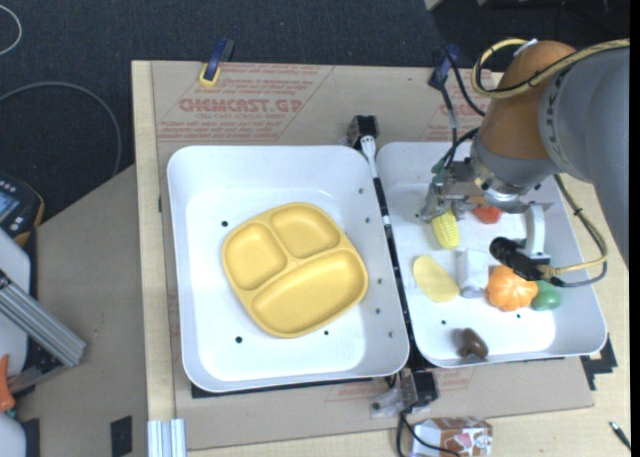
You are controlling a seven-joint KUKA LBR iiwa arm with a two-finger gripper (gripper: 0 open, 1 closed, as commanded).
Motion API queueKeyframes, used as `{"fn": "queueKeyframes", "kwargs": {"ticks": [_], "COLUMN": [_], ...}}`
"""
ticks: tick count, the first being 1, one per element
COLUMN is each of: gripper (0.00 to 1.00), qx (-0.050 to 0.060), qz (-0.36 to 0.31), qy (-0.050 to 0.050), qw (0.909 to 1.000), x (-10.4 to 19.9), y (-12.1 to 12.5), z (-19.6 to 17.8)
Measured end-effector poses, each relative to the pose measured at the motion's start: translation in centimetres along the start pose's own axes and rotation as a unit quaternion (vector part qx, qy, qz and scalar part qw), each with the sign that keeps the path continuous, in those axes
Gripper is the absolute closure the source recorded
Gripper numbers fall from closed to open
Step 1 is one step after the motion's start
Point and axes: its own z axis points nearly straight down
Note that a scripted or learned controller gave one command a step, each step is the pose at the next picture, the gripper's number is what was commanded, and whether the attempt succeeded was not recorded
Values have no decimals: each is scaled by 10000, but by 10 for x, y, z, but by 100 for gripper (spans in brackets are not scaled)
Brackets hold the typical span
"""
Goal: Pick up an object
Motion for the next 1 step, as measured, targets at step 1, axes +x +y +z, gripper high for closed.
{"fn": "queueKeyframes", "kwargs": {"ticks": [1], "gripper": [100], "qx": [-48], "qz": [-53], "qy": [18], "qw": [10000], "x": [88], "y": [-17], "z": [-96]}}
